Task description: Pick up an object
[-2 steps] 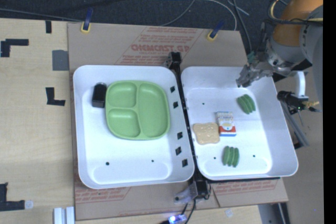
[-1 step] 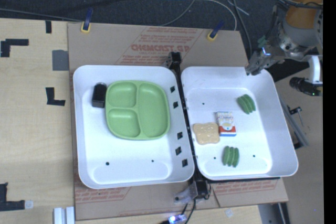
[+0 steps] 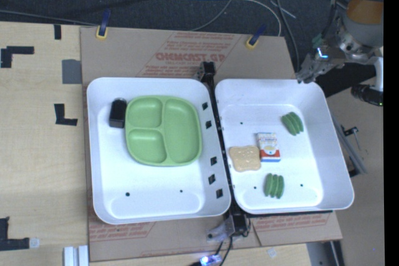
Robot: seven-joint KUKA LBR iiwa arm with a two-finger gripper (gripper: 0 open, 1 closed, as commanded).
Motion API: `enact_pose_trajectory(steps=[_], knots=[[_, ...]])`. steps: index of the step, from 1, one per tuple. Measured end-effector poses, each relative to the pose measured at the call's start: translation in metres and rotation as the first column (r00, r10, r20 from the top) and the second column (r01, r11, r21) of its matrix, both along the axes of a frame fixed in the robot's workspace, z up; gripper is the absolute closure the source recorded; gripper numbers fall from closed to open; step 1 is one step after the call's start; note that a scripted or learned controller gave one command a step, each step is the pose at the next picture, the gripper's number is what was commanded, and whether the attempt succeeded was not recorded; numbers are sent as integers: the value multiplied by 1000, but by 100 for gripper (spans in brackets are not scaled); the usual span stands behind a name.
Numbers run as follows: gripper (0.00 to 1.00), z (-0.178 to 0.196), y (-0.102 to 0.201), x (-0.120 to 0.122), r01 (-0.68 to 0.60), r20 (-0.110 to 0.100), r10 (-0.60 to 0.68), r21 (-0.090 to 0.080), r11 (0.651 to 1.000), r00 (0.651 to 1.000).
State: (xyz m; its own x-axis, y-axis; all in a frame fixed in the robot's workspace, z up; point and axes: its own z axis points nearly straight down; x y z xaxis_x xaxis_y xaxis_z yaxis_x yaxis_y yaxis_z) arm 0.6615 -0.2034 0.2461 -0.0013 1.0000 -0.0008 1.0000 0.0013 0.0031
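Note:
The right bin [image 3: 324,134] holds a tan slice of toast [image 3: 244,158], a small white, red and blue carton [image 3: 268,146], a green pod-like piece [image 3: 292,123] at the upper right and a second green piece [image 3: 274,185] near the front. My gripper [image 3: 307,73] hangs above the bin's far right corner, outside the rim and well clear of every object. Nothing shows between its fingers.
The left bin [image 3: 100,152] carries a green divided plate [image 3: 164,131] with a small black block [image 3: 117,113] beside its left edge. Black clips run down the seam between the bins. Cables cross the dark floor behind the cardboard base.

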Motion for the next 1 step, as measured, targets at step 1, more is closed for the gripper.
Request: enact_pose_trajectory(steps=[1], knots=[[100, 4, 60, -12, -5, -4, 5, 2, 1000, 1000]])
